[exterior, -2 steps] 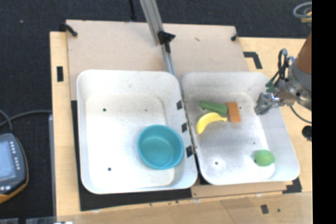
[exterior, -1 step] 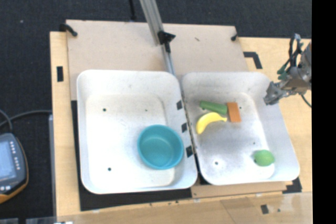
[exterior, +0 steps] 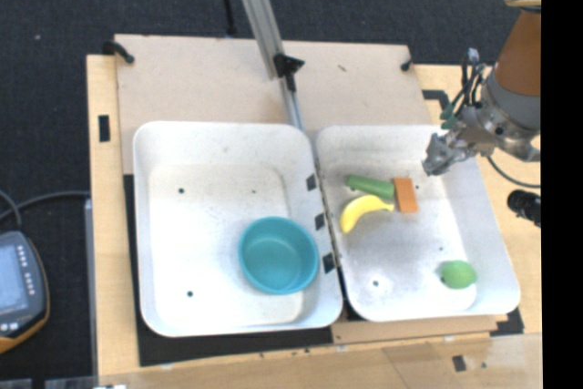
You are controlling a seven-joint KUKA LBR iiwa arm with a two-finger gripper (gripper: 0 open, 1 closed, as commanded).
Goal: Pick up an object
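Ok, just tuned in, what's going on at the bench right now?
The grey arm's gripper is over the upper right part of the right white bin, with nothing visibly held. Near it lie a green stick-shaped toy, an orange block and a yellow banana; a green ball sits lower. A blue bowl is in the left bin.

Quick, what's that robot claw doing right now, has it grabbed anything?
Gripper: above the right bin's upper right part, nothing seen between it; open or closed cannot be told.

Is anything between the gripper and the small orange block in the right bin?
Nothing visible. The gripper hangs above the right white bin, up and right of the small orange block, with bare bin floor between them.
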